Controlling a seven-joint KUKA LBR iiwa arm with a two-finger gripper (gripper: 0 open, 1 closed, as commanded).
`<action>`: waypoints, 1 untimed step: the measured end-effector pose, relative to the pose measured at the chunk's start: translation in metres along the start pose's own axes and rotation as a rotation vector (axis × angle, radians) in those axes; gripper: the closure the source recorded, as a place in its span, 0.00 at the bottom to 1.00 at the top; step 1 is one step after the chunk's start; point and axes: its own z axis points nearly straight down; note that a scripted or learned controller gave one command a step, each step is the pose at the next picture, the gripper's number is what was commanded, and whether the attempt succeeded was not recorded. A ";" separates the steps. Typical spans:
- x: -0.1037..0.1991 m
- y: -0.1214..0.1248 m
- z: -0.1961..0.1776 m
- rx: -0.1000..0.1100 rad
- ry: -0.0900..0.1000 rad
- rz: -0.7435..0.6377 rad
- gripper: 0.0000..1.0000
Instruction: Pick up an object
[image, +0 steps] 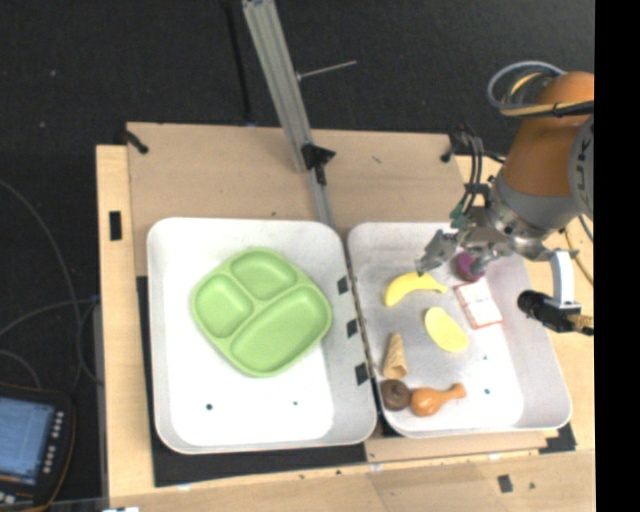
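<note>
My gripper (455, 252) hangs over the upper middle of the right bin (540, 395), at the end of the grey arm with its orange band. A small purple object (467, 266) lies right under it, partly covered by the gripper body. Just left of and below the gripper lies a yellow banana (412, 288). A white card with a pink edge (479, 305) sits below the purple object. Further down are a yellow oval piece (445, 329), an ice cream cone (395, 354), a brown donut (395, 394) and an orange gourd (437, 398).
The left bin (180, 400) holds a green divided plate (262, 311). A metal pole (285, 90) slants down from the top to the gap between the bins. A black fitting (548, 308) juts in at the right bin's right edge.
</note>
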 end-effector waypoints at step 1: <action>0.000 0.000 0.000 0.000 0.000 0.001 0.00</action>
